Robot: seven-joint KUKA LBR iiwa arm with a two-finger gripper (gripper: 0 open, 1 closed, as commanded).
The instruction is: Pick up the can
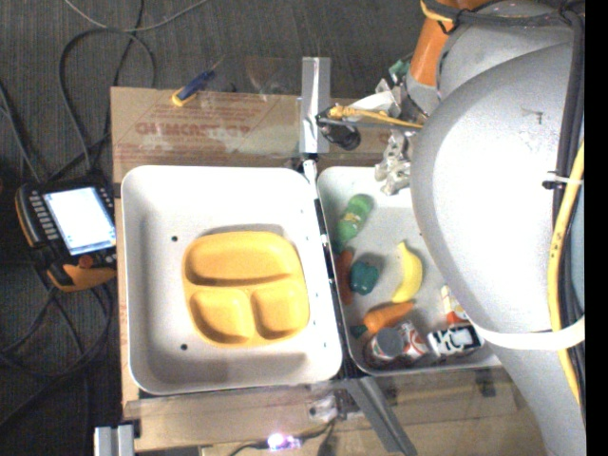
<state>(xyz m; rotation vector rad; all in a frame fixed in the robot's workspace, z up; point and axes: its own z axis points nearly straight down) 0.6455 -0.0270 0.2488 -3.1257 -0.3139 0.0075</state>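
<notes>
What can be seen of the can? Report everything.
The can lies on its side in the right bin, near the front wall. It looks metallic, with a red-and-white label and a silvery round end facing the camera. The orange carrot rests against it from above, and a black-and-white item sits beside it.

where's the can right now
The can lies on its side at the near edge of the right bin, just below the carrot.

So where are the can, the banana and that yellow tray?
can (pixel 397 342): camera view, on its side wall.
banana (pixel 409 272): camera view, middle of its curve.
yellow tray (pixel 247 283): camera view, on the ridge between its compartments.
</notes>
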